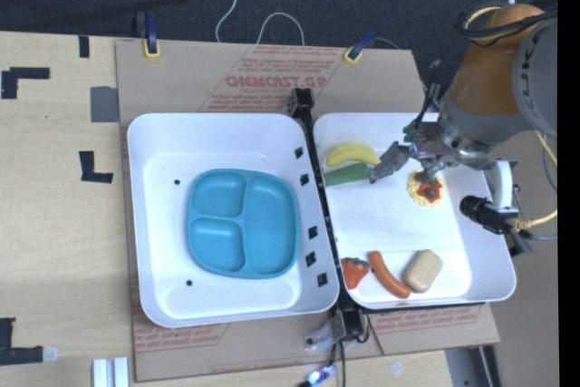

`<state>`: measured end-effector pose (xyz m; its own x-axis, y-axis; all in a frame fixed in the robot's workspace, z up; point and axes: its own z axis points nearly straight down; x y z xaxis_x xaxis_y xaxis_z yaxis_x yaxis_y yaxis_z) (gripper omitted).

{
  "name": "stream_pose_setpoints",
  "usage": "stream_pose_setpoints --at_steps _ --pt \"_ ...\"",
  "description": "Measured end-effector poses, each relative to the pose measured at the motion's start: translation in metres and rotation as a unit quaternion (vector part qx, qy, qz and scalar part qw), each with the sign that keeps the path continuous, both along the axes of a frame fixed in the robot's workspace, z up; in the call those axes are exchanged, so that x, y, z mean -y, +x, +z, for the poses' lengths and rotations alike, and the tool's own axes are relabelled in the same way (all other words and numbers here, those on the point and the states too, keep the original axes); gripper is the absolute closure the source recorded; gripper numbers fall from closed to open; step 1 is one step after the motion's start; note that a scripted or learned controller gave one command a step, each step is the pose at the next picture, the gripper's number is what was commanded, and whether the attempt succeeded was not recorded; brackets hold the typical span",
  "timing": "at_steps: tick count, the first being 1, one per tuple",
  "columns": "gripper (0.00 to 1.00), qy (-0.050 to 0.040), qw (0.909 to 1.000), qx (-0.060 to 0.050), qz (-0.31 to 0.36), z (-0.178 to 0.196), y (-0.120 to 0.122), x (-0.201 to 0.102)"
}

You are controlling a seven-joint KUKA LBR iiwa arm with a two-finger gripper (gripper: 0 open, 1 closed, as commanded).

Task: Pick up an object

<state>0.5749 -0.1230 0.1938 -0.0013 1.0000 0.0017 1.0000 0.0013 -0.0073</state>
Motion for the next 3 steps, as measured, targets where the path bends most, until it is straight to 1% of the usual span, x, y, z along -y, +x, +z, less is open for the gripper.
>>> stream_pose_setpoints --at_steps 1,2,3 --pt "0.00 -0.0005 1.0000 0.003 0.000 0.002 0.001 0.000" --pt "0.00 -0.0006 1.0000 0.000 0.000 -0.061 -0.001 -0.006" --pt "0.00 -0.0018 1.0000 0.003 0.000 -0.112 -0.002 -0.006"
